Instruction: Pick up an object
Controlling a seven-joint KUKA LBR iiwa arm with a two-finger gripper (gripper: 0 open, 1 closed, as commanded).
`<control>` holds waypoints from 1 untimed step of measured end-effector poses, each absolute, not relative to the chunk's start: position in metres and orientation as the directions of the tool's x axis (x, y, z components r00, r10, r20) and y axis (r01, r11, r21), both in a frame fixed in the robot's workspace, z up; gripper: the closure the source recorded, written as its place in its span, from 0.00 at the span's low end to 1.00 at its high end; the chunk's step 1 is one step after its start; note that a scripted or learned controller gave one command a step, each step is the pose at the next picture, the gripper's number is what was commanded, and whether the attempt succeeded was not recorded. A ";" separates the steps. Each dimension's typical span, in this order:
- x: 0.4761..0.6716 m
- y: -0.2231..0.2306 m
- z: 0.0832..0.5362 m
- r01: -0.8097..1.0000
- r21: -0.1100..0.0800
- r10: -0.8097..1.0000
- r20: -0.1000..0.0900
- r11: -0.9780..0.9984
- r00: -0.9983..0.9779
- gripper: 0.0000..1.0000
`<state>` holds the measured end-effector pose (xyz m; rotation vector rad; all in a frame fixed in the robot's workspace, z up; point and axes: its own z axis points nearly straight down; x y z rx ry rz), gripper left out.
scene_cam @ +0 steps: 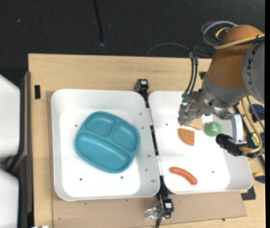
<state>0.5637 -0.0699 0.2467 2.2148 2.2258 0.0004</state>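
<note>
In the right bin (172,175) lie a waffle (187,136), sausage (183,175) and green ball (212,128); gripper (188,118) jaw state unclear.

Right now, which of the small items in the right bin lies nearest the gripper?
The orange waffle-like wedge, just below the gripper. The green ball sits off to the side, and the sausage lies far lower.
</note>
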 end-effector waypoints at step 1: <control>0.572 -0.027 0.246 1.000 0.002 1.000 0.001 0.007 -0.007 1.00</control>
